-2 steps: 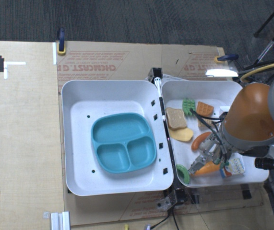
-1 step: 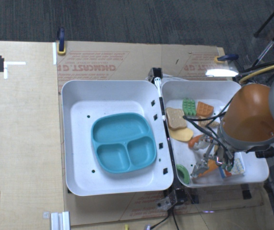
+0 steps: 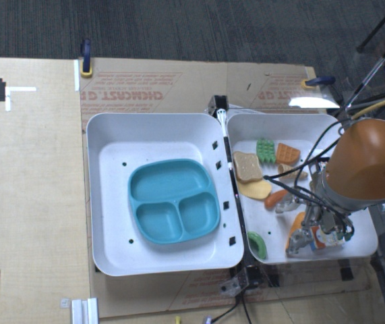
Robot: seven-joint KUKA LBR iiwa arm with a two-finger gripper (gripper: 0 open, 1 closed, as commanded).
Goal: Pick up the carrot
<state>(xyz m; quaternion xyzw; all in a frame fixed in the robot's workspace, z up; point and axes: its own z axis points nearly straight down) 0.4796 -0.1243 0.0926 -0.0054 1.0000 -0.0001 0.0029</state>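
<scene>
Carrot (image 3: pixel 297 224) is lying in the right bin (image 3: pixel 354 250), seemingly just at twelve o'clock of my gripper (image 3: pixel 301 243); whether I am clamping anything, I cannot tell.

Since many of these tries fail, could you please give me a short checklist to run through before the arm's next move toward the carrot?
1. Carrot located: ok. An orange piece lies in the right bin, under the arm's wrist.
2. Hand over the carrot: ok. The hand sits right at that piece.
3. Carrot between the fingers: cannot tell. Cables and the wrist cover the contact.
4. Clutter near the grasp: not ok. A red-orange piece, a yellow slice and a green item lie close by.
5. Cables free: cannot tell. Black cables run across the toys.
6. Blue tray out of the way: ok. It lies in the left bin.
</scene>
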